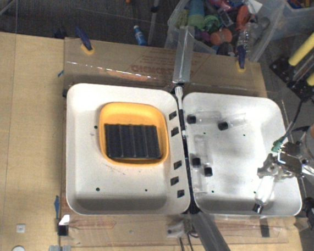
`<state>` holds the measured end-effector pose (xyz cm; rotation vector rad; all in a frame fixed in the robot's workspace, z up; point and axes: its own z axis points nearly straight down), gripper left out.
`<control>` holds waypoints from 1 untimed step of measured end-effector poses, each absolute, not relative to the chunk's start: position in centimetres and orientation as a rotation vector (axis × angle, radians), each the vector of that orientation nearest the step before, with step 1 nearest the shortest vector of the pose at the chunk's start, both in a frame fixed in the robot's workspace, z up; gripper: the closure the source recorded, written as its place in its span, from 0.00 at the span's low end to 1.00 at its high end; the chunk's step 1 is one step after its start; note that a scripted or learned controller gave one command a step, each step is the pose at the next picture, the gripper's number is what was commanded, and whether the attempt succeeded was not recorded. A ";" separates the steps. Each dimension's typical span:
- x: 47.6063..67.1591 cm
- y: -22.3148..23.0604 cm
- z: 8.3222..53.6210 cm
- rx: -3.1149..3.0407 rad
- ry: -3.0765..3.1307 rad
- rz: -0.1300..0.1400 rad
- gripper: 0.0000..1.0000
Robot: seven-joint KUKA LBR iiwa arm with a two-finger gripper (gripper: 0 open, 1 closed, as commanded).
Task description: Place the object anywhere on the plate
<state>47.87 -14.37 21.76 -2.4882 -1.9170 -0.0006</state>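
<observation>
White plastic makes up the two biggest things here: the left bin [78,142] and the right bin [242,158], which meet along a raised seam [178,146] down the middle of the bench. The yellow plate [133,110] sits in the far half of the left bin. A dark ribbed slab [132,141] lies flat on it and covers most of its floor, with plate rim showing on every side. I take that slab to be the task's object. If so, it is already on the plate and the placing looks done.

The slab's long axis runs across the view, left to right, and its ribs run near to far. That axis points roughly toward the side the arm reaches in from.

The gripper [262,196] hangs at the near right edge of the right bin, with the seam and most of that bin's floor between it and the slab. The slab therefore lies well off to the view's left of the claw and a little farther back. Nothing can be seen held in the claw, and the glare and its small size make it impossible to tell whether it is apart or together.

A few small black pieces [222,124] are dotted over the right bin's floor, apart from the claw, and I cannot make out what they are
</observation>
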 end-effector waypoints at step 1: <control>55.1 -13.7 19.3 -2.236 -2.209 -0.001 1.00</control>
